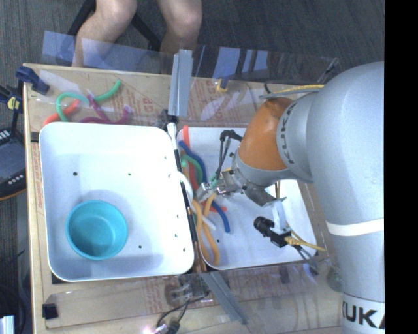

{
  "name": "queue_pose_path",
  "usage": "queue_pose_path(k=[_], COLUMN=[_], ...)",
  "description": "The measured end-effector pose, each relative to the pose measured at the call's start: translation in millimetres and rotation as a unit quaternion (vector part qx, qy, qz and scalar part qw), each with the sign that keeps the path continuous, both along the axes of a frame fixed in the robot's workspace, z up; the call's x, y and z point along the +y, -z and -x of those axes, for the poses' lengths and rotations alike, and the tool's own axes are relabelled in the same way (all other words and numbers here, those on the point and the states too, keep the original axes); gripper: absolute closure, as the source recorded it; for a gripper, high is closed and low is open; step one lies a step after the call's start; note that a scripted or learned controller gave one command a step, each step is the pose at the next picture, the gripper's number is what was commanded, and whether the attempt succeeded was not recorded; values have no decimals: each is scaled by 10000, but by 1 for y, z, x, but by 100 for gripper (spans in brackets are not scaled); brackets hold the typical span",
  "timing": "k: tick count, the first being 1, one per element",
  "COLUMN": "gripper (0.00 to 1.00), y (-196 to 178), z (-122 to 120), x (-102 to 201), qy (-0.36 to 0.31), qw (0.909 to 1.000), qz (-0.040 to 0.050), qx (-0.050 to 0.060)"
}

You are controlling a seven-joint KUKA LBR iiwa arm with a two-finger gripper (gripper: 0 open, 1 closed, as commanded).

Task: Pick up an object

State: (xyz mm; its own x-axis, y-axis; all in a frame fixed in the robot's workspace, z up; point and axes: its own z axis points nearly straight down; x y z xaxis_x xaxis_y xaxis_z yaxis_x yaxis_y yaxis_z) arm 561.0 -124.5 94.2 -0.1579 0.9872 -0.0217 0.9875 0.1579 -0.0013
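A dark carpeted floor (261,26) lies beyond a brown tabletop (130,297) that carries two white bins side by side, and a person's bare legs (147,19) stand at its far edge. The left bin (104,156) holds a teal bowl (96,229), upright near its front left corner. The right bin (248,251) holds the tubes (208,225), a tangled heap along its left wall, just beside the rim shared with the left bin. A red tube (185,136) is at the far end, green and blue ones curve through the middle, and orange and tan loops lie at the near end. The grey arm (346,150), with its orange band (264,140), reaches in from the right. Its end effector (212,190) is low over the middle of the heap, touching or almost touching the tubes. I cannot tell whether it is spread or pressed together, nor whether it grips a tube. Behind the left bin, spare tubes (88,104) in green, pink and red lie on the tabletop. An upright metal bar (181,81) stands at the far side between the bins.
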Motion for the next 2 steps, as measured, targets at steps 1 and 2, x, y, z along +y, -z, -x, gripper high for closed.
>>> queue_pose_path(k=[1, 2], gripper=[100, 100], y=[-9, -98], z=[0, -50], x=[6, 57], qy=[-46, -873], qw=[10000, 9961], qz=[-48, -110], qx=[24, 30])
